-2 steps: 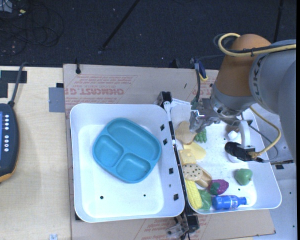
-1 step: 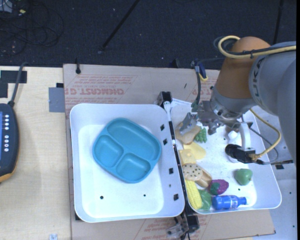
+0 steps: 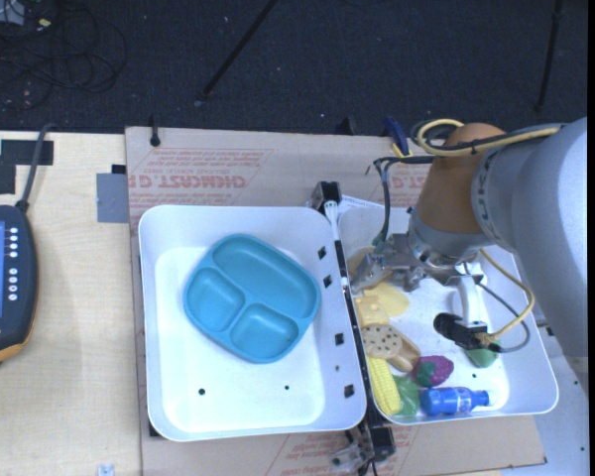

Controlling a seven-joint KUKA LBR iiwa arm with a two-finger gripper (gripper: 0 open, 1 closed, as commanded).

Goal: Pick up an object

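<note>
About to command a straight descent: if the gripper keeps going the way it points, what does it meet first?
Probably the pale yellow toy directly beneath the gripper in the right bin. Depth is hard to judge from this slanted view, so it might already be touching.

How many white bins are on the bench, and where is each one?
2. The left bin holds a blue divided plate. The right bin holds small toy items under the arm; nothing suggests a hidden third bin.
</note>
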